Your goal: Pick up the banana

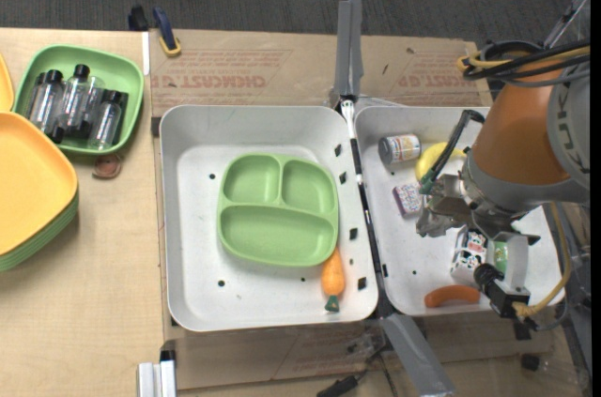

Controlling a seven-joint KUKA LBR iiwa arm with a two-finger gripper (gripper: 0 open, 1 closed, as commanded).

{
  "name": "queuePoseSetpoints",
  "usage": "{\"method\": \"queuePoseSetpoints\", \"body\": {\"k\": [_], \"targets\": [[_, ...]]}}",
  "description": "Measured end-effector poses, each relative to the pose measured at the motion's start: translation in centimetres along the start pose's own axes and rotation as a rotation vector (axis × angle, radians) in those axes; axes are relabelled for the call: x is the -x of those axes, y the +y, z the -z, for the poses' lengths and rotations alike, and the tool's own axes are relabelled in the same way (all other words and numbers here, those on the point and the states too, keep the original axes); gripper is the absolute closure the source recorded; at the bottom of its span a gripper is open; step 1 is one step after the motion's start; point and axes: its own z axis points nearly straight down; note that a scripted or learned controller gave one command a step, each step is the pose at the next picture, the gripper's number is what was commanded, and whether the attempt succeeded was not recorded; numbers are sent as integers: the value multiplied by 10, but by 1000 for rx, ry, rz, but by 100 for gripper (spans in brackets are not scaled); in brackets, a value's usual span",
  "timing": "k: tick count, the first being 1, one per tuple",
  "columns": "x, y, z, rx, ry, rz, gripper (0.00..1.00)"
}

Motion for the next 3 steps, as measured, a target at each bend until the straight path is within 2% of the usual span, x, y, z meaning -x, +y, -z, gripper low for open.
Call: {"method": "queuePoseSetpoints", "body": {"k": [1, 2, 3], "targets": [[36, 6, 0, -1, 1, 224, 100], [33, 29, 0, 0, -1, -149, 100], [18, 3, 0, -1, 1, 211, 100]]}}
